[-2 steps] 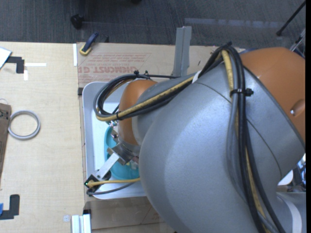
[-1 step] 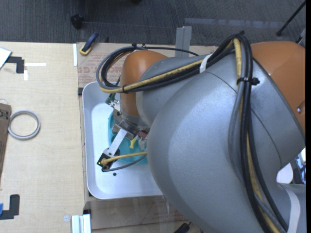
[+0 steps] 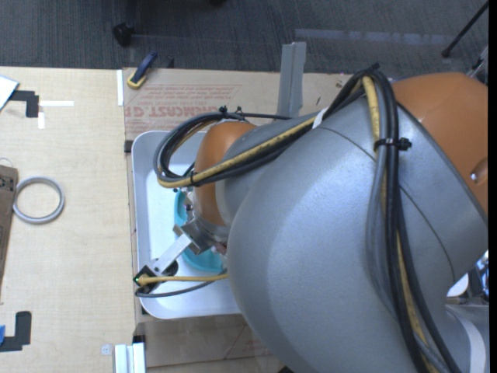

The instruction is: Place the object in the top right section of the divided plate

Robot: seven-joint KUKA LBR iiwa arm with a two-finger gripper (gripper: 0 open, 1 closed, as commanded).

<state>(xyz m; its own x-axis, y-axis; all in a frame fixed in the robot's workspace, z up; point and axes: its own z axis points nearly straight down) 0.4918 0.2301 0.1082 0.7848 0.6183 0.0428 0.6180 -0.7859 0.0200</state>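
A teal divided plate (image 3: 183, 209) lies in the white bin (image 3: 144, 208), and the arm covers most of it. Slivers of the plate show at its left edge and at its near edge under the wrist. My gripper (image 3: 208, 244) hangs low over the plate's left part, beneath the orange band and grey wrist. The arm's bulk hides the plate's sections and whatever lies in them. No loose object shows in the bare part of the bin.
A roll of grey tape (image 3: 37, 200) lies on the wooden bench left of the bin. A blue and yellow tool (image 3: 142, 68) rests on the cardboard sheet (image 3: 186, 99) behind it. A grey post (image 3: 292, 76) stands at the bin's far edge.
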